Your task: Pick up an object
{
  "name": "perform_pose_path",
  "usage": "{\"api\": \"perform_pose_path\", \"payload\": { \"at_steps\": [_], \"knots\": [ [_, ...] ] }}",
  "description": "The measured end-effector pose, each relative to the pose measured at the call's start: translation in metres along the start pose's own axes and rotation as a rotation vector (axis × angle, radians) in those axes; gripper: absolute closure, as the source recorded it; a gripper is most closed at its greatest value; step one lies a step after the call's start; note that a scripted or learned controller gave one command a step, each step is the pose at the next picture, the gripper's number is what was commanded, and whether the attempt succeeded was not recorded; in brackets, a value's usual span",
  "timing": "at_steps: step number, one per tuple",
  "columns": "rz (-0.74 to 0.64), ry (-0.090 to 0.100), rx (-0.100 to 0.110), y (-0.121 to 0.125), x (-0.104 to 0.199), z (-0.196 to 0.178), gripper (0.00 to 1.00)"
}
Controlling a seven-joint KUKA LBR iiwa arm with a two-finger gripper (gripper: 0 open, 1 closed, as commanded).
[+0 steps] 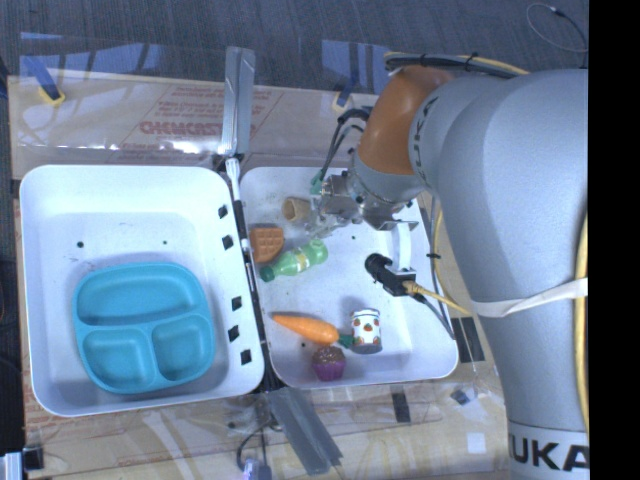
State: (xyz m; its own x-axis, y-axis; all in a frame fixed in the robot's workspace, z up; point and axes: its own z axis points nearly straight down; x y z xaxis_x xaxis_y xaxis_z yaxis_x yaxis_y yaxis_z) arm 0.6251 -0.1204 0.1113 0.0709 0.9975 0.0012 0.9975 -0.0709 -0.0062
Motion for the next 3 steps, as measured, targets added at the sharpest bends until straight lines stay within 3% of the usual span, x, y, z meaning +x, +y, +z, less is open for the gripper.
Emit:
{"api": "perform_pose_path", "payload": {
  "at_steps": [1,2,3],
  "knots": [
    [0.0,0.0,0.0,0.0,0.0,0.0,0.0],
    [-0.174,0.0,-0.001,-0.07,0.013,0.021,0.0],
    [-0.178,-0.001,0.0,-0.07,0.012,0.011,1.0]
  ]
}}
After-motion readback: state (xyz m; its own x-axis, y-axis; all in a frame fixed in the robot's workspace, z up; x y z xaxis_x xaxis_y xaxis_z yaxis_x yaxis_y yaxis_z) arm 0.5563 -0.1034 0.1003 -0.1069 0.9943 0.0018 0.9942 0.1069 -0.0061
